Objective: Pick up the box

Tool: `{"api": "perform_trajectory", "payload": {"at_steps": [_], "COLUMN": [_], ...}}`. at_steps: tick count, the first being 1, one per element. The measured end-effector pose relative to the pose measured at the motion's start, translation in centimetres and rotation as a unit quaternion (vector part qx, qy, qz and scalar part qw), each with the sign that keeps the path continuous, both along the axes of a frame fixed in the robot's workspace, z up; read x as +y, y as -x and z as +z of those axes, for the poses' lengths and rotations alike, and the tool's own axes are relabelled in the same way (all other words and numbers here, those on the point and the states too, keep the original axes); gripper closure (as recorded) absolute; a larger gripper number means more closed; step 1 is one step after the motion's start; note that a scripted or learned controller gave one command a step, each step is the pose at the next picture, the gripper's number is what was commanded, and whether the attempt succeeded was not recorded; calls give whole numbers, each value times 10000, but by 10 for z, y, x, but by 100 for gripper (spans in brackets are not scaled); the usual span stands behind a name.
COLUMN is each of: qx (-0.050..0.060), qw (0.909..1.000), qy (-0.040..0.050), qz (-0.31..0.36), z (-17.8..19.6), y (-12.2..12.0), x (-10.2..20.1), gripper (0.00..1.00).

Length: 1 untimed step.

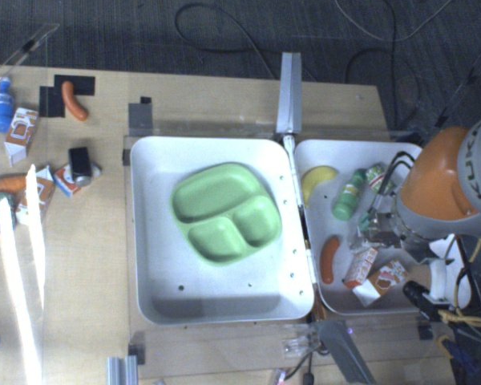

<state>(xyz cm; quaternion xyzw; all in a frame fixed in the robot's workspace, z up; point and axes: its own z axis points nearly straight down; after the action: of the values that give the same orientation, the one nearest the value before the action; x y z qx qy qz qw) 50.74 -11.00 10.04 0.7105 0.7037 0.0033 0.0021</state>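
My gripper [377, 229] hangs low over the right-hand shallow white bin [317, 291], just below the orange band of my arm [437, 184], and I cannot tell its state from this slanted view, since the wrist and cables blur everything at the tip. The box I am after looks to be the small red-and-white carton [361, 266] lying tilted on the bin floor directly beneath the tool, touching or nearly touching a second brown-and-white carton [390, 277] on its right. That crowding is my main worry: coming down, I could wedge onto both cartons, or nudge the first one sideways into the orange sausage-shaped toy [329, 259] just to its left. Because the carton lies askew, a grasp could catch only a corner and slip. The green plastic bottle [348, 199] and the yellow round fruit [318, 176] sit farther up the bin, near enough that my wrist might brush the bottle. The green divided plate [227, 212] in the left bin [148, 215] lies well apart.
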Motion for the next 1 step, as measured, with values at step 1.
{"api": "perform_trajectory", "payload": {"at_steps": [1], "qx": [13], "qw": [9984], "qy": [19], "qz": [562], "z": [168], "y": [18], "x": [-3], "gripper": [100]}}
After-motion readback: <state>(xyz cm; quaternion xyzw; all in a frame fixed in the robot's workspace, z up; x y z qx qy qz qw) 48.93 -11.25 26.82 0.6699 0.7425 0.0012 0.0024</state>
